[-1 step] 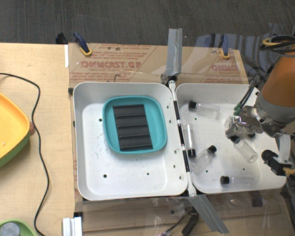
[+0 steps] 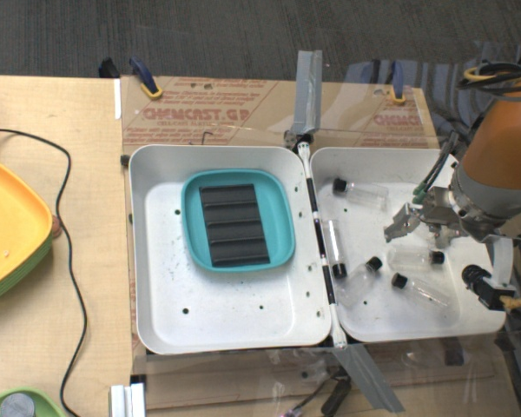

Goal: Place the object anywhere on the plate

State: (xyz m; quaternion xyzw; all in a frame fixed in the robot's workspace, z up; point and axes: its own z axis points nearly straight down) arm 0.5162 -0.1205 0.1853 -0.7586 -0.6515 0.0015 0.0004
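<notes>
Red print on the brown cardboard sheet (image 2: 243, 111) along the counter's far edge, behind the two bins — it reads roughly "CHEMCAST.GP" at the left; a partial repeat at the right end is too cut off to read

Even, bright overhead light, diffuse, no hard shadows. Both white bins (image 2: 148, 259) read near blown-out on their floors; soft grey shading only along the inner walls. The teal plate (image 2: 282, 224) throws a faint, thin shadow on its lower edge, and its dark ribbed centre stays legible. Clear vials (image 2: 360, 194) in the right bin almost vanish against the white, only black caps stand out; contrast poor there. Carpet at the top is dark, slightly noisy. Wooden counter (image 2: 78, 233) is evenly lit, no glare. The arm (image 2: 499, 146) at the right is soft, slightly blurred, orange band smeared. The gripper (image 2: 417, 220) is soft too, fingers hard to resolve. Overall sharpness moderate, low resolution, mild compression mush. No obvious edge distortion.
</notes>
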